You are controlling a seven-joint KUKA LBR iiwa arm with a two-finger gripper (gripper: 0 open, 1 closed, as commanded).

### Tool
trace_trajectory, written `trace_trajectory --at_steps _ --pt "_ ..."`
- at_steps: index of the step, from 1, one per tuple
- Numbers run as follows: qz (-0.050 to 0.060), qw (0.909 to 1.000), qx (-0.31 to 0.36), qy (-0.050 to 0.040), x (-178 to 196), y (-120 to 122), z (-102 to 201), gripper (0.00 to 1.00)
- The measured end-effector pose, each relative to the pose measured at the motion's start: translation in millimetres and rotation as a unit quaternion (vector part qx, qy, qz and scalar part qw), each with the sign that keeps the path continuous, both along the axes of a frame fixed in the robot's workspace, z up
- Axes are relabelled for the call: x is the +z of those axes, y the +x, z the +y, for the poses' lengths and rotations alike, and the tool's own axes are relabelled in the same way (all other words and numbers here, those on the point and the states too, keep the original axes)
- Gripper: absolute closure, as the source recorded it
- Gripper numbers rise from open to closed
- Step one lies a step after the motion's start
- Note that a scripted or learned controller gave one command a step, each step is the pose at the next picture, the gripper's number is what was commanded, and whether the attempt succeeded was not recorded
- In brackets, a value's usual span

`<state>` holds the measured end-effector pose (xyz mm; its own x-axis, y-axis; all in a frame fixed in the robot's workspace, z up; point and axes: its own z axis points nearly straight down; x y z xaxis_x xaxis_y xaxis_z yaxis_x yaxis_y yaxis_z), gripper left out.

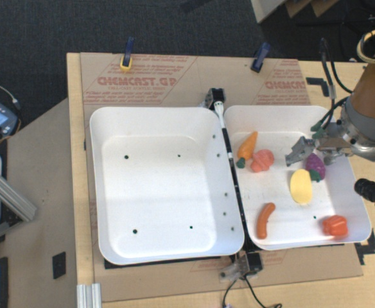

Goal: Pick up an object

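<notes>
My gripper [307,154] hangs over the right bin [284,122], near its right side. Just below and right of it lies a purple toy vegetable [315,167], partly covered by the gripper. A yellow lemon [301,187] lies right in front of that. Further left are an orange carrot [247,145] and a pink piece [261,161]. A red sausage [265,219] sits near the bin's front edge, and a red tomato [334,226] rests in the front right corner.
The left bin [110,172] stands beside the right one, separated by a black divider strip [229,165]. Cables [329,76] run down to the arm at the right. Two clamps [127,55] hold the cardboard base at the back.
</notes>
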<state>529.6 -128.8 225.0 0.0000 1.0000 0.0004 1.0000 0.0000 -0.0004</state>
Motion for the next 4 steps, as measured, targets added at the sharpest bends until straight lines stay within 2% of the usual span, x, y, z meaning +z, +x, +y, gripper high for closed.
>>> trace_trajectory --at_steps 1,2,3,4 --pt "0.004 1.0 0.003 0.0023 -25 -53 78 0.0" --pt "0.002 1.0 0.0 0.0007 -41 -51 75 0.0" --pt "0.003 1.0 -0.003 0.0001 -93 -52 34 0.0" --pt "0.002 1.0 -0.001 0.0008 -143 -51 36 0.0"
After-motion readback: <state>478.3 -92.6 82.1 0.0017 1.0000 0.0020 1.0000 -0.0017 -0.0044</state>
